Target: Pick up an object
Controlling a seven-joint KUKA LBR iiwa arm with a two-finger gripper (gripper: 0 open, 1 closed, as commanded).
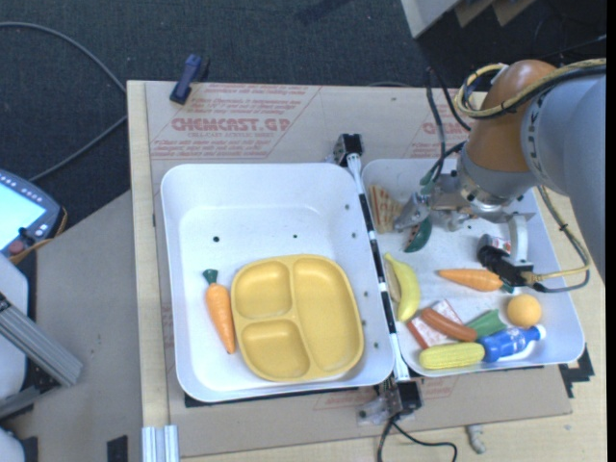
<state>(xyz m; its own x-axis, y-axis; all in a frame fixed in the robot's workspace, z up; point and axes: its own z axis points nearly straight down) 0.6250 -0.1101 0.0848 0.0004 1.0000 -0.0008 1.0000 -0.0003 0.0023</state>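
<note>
My gripper [421, 227] hangs over the upper left part of the right bin [568, 327], below the grey arm with its orange band [505, 114]. A small dark green piece [420, 239] shows right at its tip; whether it is held is unclear. Just below lie a yellow banana [406, 287] and an orange carrot [472, 279]. Further down are an orange ball [524, 310], a corn cob [450, 356], a blue bottle [508, 343], a sausage [448, 325] and a green toy [486, 321]. A tan ridged piece [383, 207] rests by the bin's left wall.
The left bin [192, 200] holds a yellow divided plate [294, 316] and a second carrot [220, 311] beside it. A black clip [348, 146] sits on the wall between the bins. Cables [558, 275] trail from the arm over the right bin. A blue clamp [186, 78] lies on the cardboard.
</note>
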